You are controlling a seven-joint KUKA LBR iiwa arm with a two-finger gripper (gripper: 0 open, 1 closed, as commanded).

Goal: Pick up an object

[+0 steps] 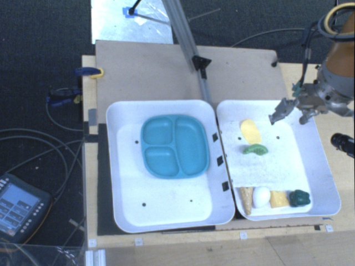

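Blue tray (pixel 175 147) in left bin (pixel 127 204)

My gripper (pixel 292 113) hangs spread and bare at the right bin's (pixel 319 159) two o'clock edge. A yellow piece (pixel 250 131) and a green piece (pixel 255 149) lie at my eight o'clock. A blue sectioned tray (pixel 175 146) rests in the left bin (pixel 166 212).

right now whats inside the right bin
The right bin holds a yellow piece with a green piece just below it, and along the near wall a cone, white egg, yellow block and dark green piece. The gripper covers part of its far corner.
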